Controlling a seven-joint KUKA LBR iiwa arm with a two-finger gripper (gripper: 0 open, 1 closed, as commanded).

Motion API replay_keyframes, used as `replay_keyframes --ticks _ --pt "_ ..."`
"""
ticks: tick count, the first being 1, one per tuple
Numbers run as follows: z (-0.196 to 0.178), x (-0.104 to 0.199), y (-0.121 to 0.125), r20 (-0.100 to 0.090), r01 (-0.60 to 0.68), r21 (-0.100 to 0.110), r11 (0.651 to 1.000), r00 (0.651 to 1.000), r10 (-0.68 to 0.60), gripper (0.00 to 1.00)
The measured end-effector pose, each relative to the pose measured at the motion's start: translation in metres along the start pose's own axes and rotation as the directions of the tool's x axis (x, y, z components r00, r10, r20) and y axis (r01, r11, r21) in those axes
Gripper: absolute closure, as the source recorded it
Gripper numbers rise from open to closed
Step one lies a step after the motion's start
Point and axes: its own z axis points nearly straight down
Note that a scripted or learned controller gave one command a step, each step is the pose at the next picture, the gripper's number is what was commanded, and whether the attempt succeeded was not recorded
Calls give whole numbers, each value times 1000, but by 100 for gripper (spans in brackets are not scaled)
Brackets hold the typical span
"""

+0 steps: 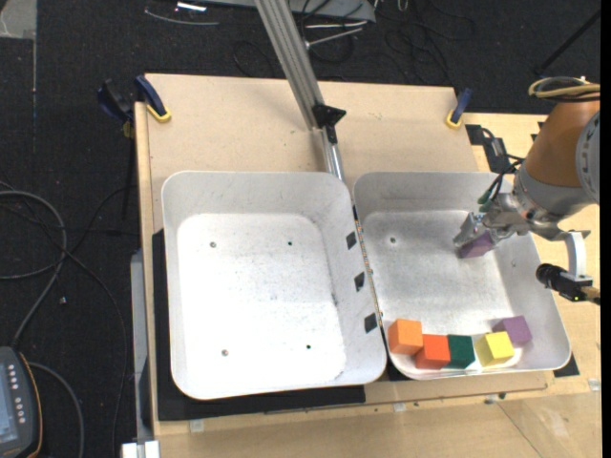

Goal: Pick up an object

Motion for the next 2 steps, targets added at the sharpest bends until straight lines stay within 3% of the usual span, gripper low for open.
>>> replay_keyframes --ticks 1,2 --pt "-85 64 -18 -4 2 -4 1000 1000 -2 100" --pt "-90 154 43 -6 6 -3 1000 1000 -6 100"
